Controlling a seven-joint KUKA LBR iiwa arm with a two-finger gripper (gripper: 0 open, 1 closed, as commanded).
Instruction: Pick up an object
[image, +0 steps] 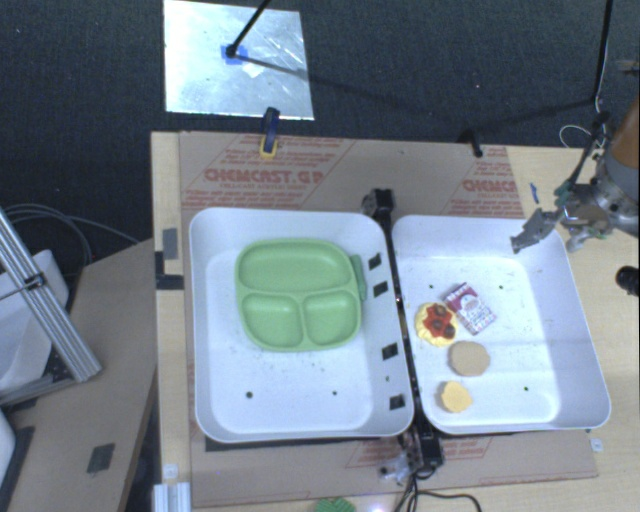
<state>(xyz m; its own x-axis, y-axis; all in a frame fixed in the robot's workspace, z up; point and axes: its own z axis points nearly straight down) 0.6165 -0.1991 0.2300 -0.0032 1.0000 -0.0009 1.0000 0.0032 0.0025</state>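
Snack packet (469, 306) | lower-left of gripper (545, 228), well apart | long axis diagonal | jaw state cannot be told | nothing seen grasped

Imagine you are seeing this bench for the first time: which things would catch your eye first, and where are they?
The pale green divided tray stands out most, lying in the middle of the left white bin. Next comes a small cluster in the right bin: a red and white packet, a red and yellow piece, a tan disc and a yellow piece. The pincer hangs over that bin's far right corner.
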